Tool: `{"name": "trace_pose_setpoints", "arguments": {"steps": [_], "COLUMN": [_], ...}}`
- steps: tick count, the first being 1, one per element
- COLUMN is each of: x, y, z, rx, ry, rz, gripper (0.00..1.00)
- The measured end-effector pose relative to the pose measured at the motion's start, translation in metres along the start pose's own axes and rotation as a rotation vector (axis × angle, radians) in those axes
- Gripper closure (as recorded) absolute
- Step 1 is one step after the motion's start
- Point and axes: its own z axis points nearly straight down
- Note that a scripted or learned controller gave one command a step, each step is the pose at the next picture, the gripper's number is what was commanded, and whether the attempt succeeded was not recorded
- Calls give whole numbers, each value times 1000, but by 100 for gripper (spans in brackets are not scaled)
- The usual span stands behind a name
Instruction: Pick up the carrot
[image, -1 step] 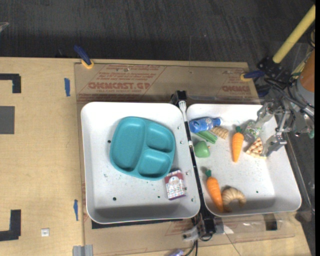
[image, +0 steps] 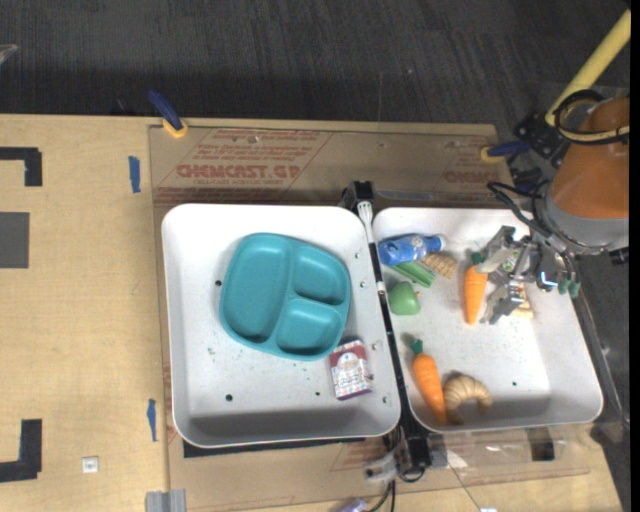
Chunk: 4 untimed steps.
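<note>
Carrot near the gripper: a small orange toy carrot (image: 472, 290) with a green top is seen in the right bin (image: 570, 400), standing roughly along the bin's depth, green end toward the far wall, tip toward the near side.
Second carrot: another toy carrot (image: 428, 380) is seen lower in the same bin, just beside the divider, its tip close to a tan shell-like toy (image: 468, 392).
Handling: both carrots are judged to be light, rigid plastic with a smooth, tapered skin, so slipping toward the thin end is to be expected; nothing fragile is suggested.
Where to grip: the thick upper body, just below the green top, is judged the best place, with the fingers set across the narrow width.
Gripper: the gripper (image: 512, 285) is seen low in the right bin, just beside the upper carrot on its right; whether it is apart or together cannot be told, and nothing is seen held.
Relation: the upper carrot lies beside the gripper, not within it; the lower carrot lies well apart.
Neighbours: a green toy (image: 404, 297) and a blue bottle (image: 410, 247) are seen left of the upper carrot.
</note>
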Motion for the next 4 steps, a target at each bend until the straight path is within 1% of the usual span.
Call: {"name": "trace_pose_setpoints", "arguments": {"steps": [1, 2, 3, 4], "x": [-21, -23, -30, -19], "y": [0, -8, 12, 5], "z": [35, 39, 38, 54], "rx": [-1, -12, -8, -3], "ry": [-21, -43, -56, -18], "rz": [293, 453, 507, 759], "gripper": [0, 0, 0, 0]}}
